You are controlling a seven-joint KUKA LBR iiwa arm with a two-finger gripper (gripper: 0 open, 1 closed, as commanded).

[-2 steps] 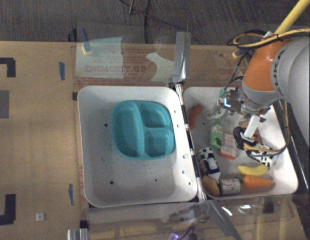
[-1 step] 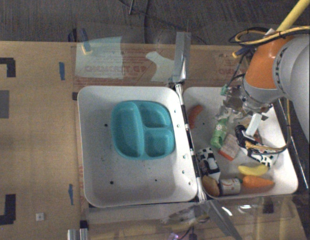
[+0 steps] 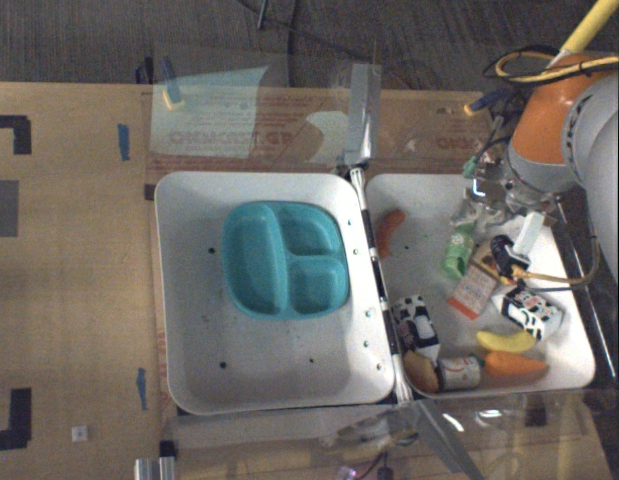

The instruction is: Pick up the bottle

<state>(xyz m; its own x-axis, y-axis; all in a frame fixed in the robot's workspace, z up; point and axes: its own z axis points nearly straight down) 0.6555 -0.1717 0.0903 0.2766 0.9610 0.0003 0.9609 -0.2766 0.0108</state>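
Note:
A small green bottle point(image 3: 456, 254) lies in the right bin point(image 3: 579, 368), near the middle of its far half. My gripper point(image 3: 479, 204) hangs at the bottle's far end, just above and to the right of it, under the orange wrist band. Whether it touches the bottle is hidden by the gripper body.
The right bin also holds a brown sausage point(image 3: 389, 230), an orange-and-white box point(image 3: 473, 290), two cow-patterned toys point(image 3: 417, 324) point(image 3: 531, 311), a banana point(image 3: 506, 341), a carrot point(image 3: 514, 365) and a small can point(image 3: 457, 372). A teal divided plate point(image 3: 285, 259) lies in the left bin point(image 3: 189, 348).

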